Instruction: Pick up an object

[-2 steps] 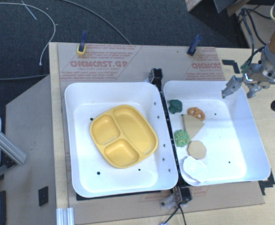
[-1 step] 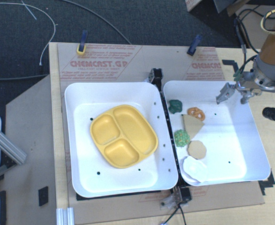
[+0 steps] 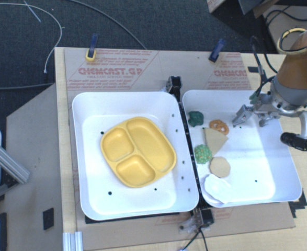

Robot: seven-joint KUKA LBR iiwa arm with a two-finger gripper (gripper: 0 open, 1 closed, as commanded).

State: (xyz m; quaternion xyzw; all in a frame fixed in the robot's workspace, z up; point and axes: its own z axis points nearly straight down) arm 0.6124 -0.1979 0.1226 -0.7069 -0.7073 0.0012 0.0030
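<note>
The right bin [image 3: 279,166] holds several small items along its left side: a dark green piece [image 3: 195,118], an orange pretzel [image 3: 218,125], a tan wedge [image 3: 214,139], a green broccoli-like piece [image 3: 202,152], a tan round piece [image 3: 220,167] and a white item [image 3: 216,189] in the near corner. My gripper [image 3: 250,120] hangs over the far part of this bin, to the right of the pretzel. It is open, and only white bin floor shows between its fingers. It touches none of the items.
The left bin [image 3: 90,119] carries a yellow divided plate [image 3: 137,150] in its middle. Black clamps [image 3: 173,83] sit where the bins meet. A black cable and fitting [image 3: 298,139] hang at the right bin's edge. Cardboard lies under both bins.
</note>
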